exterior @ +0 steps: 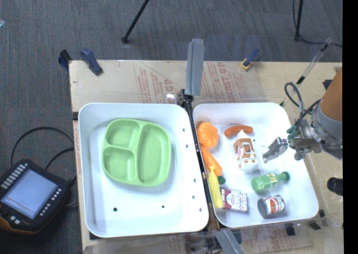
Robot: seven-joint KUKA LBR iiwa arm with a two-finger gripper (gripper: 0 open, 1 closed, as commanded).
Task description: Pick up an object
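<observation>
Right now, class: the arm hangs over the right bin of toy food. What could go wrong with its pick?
1. The pincer sits beside the milk carton; it may tip it.
2. The green bottle and can lie on their sides; either might roll from a grasp.

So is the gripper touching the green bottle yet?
Apart. The camera view shows the gripper above the right bin, with bare white bin floor between it and the green bottle lying below it.
</observation>
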